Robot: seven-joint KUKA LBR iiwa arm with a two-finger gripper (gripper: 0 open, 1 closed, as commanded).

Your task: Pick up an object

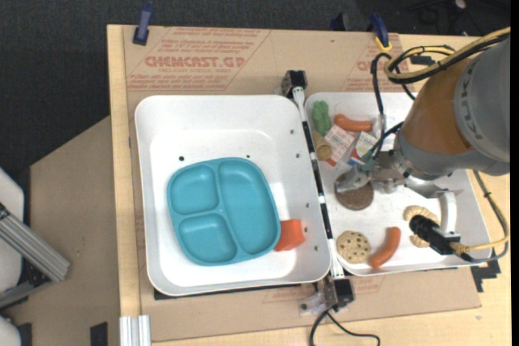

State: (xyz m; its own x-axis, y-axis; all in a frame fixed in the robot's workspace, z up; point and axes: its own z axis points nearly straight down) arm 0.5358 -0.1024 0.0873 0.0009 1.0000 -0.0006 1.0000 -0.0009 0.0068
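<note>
Brown round patty (354, 195) still in right bin (478, 247), unlifted; gripper (365, 173) just above, grip state unclear.

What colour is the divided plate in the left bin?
The divided plate is light blue, a turquoise shade, plain with no pattern. The camera view shows it clearly.

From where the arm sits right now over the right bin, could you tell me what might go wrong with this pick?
1. The gripper is low among crowded items: a brown round patty, a packet and a sausage lie close together, so it may nudge neighbours or catch two at once.
2. The cookie and the second sausage sit near the right bin's front rim, where a grasp could hit the wall.
</note>
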